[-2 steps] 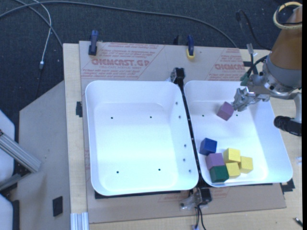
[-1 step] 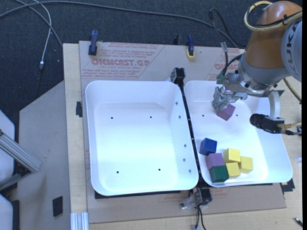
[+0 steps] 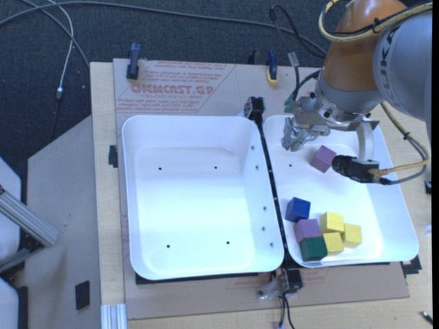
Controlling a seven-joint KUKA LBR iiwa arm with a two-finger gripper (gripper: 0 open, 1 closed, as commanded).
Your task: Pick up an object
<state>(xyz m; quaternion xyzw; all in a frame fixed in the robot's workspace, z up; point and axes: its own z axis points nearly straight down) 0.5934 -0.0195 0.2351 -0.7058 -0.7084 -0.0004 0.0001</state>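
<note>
My gripper (image 3: 295, 140) hangs over the back left part of the right bin (image 3: 384, 211), its metal fingers pointing down with nothing visible between them. A purple cube (image 3: 322, 159) lies just to its right on the bin floor. Toward the bin's front a cluster of cubes sits together: a blue one (image 3: 297, 208), a purple one (image 3: 308, 227), a green one (image 3: 313, 248) and three yellow ones (image 3: 334, 223). The grey arm with its orange band (image 3: 360, 26) comes in from the upper right.
The left bin (image 3: 195, 197) sits beside the right one, divided by a black strip (image 3: 269, 184). Both rest on a wooden board held by blue clamps (image 3: 134, 57). A black cable connector (image 3: 353, 168) hangs over the right bin.
</note>
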